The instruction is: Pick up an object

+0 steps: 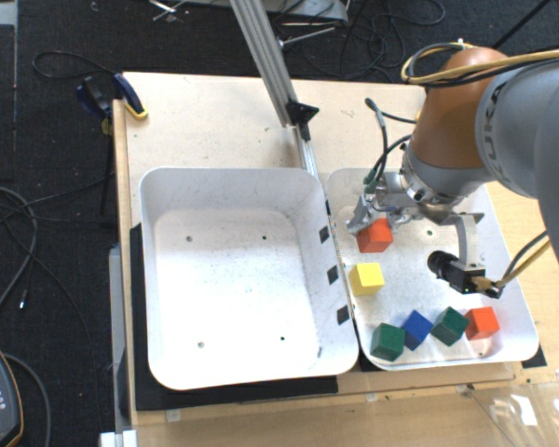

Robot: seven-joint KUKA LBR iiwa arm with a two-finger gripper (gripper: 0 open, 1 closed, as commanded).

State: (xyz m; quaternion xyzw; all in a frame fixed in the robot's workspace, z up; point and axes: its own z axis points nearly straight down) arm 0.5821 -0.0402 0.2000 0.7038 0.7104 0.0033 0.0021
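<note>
Grey arm (531, 128) with a rounded orange band (452, 110); yellow and black cables loop beside that band.

Bench (214, 119): pale wooden top | left white bin (228, 273) and right white bin (517, 338) side by side | blue-yellow clamp (121, 96) at far-left corner

Two smooth, faintly speckled white plastic bins (158, 203) are borne by a matt pale wooden bench (214, 119). A ribbed silver metal rail (261, 49) and a glossy orange arm band (452, 110) are seen.
</note>
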